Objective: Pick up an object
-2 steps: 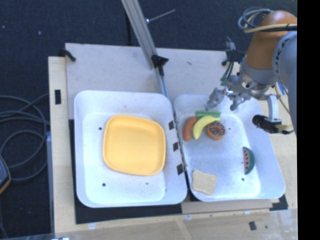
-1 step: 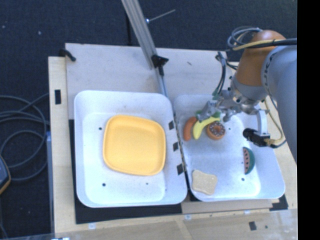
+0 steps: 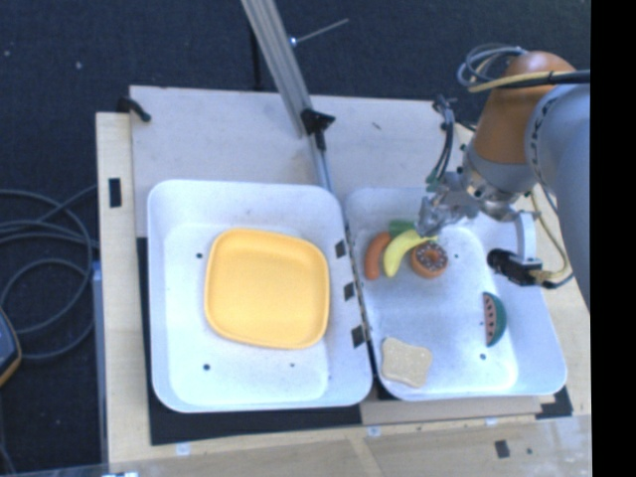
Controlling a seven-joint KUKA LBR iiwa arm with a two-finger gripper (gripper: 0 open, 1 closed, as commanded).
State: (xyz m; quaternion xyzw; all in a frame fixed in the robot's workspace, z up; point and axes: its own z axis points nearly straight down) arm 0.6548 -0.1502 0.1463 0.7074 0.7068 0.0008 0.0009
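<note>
Just below the pincer [image 3: 433,219] lies a banana [image 3: 399,251].

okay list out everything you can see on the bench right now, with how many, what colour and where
plate: 1, yellow, square, in the left bin
left bin: 1, white, left half of the bench
right bin: 1, white, right half of the bench
banana: 1, yellow, upper left of the right bin
hot dog: 1, orange-red, just left of the banana
round fruit half: 1, orange with dark centre, right of the banana
watermelon slice: 1, red and green, right side of the right bin
bread slice: 1, tan, lower left of the right bin
gripper: 1, grey, above the banana
</note>
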